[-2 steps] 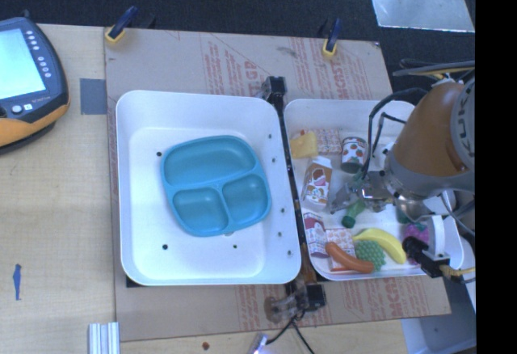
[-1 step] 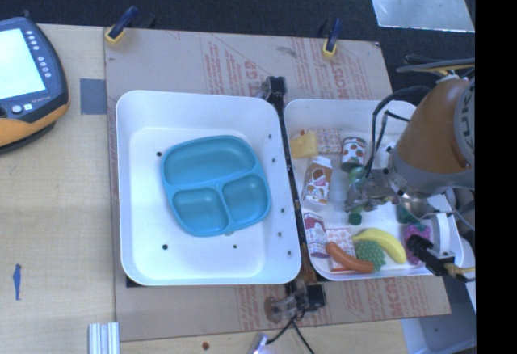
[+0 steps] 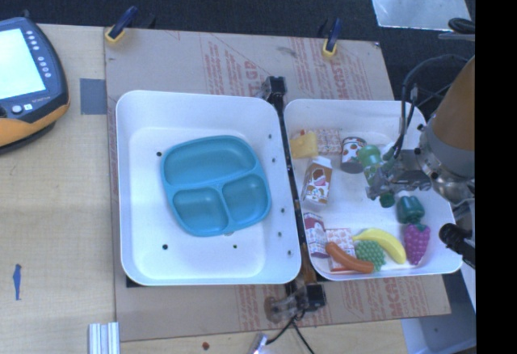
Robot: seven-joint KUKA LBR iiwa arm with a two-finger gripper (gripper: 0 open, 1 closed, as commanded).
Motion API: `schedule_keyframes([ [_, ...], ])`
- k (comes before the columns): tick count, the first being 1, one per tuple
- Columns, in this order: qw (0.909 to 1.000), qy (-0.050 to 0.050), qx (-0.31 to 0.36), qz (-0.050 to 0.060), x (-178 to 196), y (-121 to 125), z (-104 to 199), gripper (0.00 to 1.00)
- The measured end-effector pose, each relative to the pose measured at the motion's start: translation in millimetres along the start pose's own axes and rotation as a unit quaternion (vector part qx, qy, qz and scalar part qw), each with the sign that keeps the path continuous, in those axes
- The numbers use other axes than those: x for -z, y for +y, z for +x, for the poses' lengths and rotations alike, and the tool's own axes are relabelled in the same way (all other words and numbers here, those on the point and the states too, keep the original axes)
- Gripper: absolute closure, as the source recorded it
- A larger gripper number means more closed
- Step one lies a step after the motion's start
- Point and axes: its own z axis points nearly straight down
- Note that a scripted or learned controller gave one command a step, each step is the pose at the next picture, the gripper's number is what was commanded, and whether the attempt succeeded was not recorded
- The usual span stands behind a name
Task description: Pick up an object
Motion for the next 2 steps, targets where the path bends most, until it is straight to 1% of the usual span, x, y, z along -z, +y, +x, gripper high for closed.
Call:
schedule_keyframes([
  [1,1.0000,0.000,0.000,0.000,35.6,-13.1,55.1,1.00],
  [2,1.0000,0.000,0.000,0.001,33.0,29.7,103.7,1.00],
])
